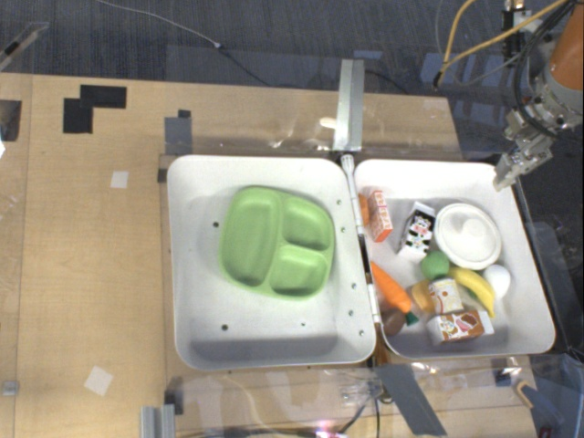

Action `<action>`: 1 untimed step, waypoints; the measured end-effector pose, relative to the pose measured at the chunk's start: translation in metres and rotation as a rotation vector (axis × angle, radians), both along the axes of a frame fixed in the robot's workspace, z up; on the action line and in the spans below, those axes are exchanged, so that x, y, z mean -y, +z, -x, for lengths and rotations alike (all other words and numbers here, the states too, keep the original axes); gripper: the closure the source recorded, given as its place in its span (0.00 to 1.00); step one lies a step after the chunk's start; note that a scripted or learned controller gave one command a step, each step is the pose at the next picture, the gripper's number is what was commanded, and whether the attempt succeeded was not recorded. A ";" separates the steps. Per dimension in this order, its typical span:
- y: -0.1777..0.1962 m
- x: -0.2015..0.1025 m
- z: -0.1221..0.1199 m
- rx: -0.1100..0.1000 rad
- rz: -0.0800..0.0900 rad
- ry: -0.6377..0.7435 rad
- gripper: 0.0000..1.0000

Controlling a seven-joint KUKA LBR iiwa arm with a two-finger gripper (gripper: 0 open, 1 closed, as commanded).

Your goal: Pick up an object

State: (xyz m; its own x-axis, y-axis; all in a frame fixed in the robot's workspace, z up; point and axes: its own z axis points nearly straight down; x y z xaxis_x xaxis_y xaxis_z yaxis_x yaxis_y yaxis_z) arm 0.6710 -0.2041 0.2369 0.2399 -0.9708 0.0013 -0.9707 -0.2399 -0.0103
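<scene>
The arm's jaws [516,164] are hanging at the far right corner of the right bin [538,286], just over its rim, and whether they are spread or pressed together cannot be told at this size; nothing is showing between them. Above them the grey wrist with its orange band [568,57] is reaching in from the right, with yellow cables [474,12] looping behind it. Every candidate for picking is lying in that right bin: a white bowl [468,233] nearest the jaws, a black-and-white carton [419,229] just left of it, an orange-and-white box [376,215] by the dividing wall, a green round fruit [436,265], a banana [474,287], a white egg-like ball [496,279], a carrot [391,287], and a small jar [445,294] and brown carton [456,326] at the near side, all packed close and several touching. The left bin [196,245] is holding a green divided plate [276,242]. Both bins are sitting on a wooden tabletop [82,272]. The arm appears to be at the approach step, with no object grasped yet. The next move likely calls for travelling left and nearer over the clutter, choosing a piece with free sides, and descending with the jaws wide enough to straddle it.
</scene>
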 end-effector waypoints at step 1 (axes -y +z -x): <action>0.002 -0.011 0.001 -0.003 0.001 0.254 1.00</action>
State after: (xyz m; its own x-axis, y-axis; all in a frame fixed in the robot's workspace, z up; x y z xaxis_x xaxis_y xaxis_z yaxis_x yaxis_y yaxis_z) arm 0.6704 -0.1929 0.2386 0.4764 -0.8792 0.0008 -0.8792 -0.4764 -0.0073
